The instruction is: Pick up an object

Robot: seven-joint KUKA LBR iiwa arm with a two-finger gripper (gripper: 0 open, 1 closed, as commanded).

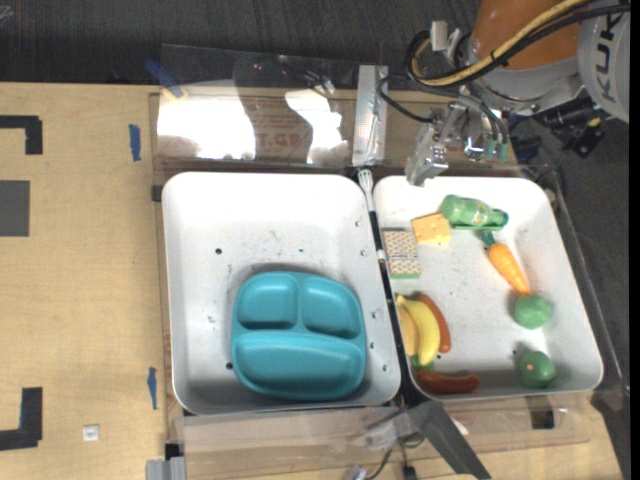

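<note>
Grey arm with its metal two-finger gripper [432,160] above the far edge of the right shallow white bin [578,298].
Whether it is spread or closed cannot be told. An orange plastic carrot [508,266], a yellow banana [420,330], a green bottle [472,212] lie in that bin; a teal divided tray [298,336] fills the left bin [200,228].

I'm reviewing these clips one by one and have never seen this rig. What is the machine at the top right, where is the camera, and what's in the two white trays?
One camera looks down at a slant. The grey and orange robot arm reaches in from the right; its gripper hangs above the right bin's far edge, holding nothing. That bin holds toy food: a green bottle, cheese wedge, carrot, banana, sausage and two green items. The left bin holds a teal divided plate.
</note>
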